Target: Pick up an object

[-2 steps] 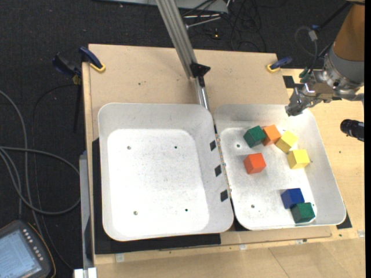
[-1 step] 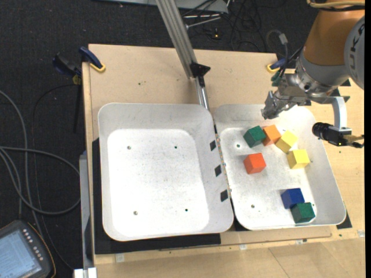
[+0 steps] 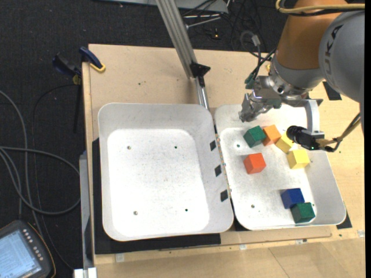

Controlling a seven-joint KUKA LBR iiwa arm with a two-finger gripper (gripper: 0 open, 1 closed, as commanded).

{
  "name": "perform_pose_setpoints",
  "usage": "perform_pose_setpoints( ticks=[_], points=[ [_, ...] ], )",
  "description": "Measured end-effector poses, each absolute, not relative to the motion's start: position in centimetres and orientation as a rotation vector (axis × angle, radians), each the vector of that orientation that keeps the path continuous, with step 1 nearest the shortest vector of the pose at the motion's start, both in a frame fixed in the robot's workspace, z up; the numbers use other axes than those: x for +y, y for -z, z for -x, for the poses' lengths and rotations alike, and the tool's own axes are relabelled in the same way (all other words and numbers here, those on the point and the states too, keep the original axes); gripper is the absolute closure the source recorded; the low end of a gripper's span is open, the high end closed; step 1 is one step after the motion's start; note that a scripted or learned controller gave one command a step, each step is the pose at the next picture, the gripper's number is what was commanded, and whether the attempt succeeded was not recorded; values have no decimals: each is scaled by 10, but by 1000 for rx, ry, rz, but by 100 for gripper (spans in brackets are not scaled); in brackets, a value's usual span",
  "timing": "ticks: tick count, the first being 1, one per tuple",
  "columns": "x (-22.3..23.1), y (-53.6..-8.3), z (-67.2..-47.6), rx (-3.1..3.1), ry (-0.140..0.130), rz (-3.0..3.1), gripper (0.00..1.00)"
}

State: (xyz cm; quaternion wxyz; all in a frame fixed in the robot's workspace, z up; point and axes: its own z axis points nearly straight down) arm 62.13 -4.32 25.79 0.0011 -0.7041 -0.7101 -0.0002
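My gripper hangs over the far edge of the right bin, just above and behind a green block. Nothing shows between its fingers. Beside the green block lies an orange block, and in front of it a red-orange block. Two yellow blocks lie to the right. A blue block and a dark green block rest near the bin's front right corner.
The left bin sits beside the right one, with black clips along the shared rim. A slanted metal pole crosses the back of the bench. Clamps lie at the bench's far left corner.
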Motion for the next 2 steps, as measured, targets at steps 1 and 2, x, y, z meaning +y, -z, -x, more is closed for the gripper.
perform_pose_setpoints(
  ticks=[1,2],
  points=[
    [8,-244,-617,-2228,0,2211,100],
    [66,-245,-617,-2229,3,2212,100]
  ],
)
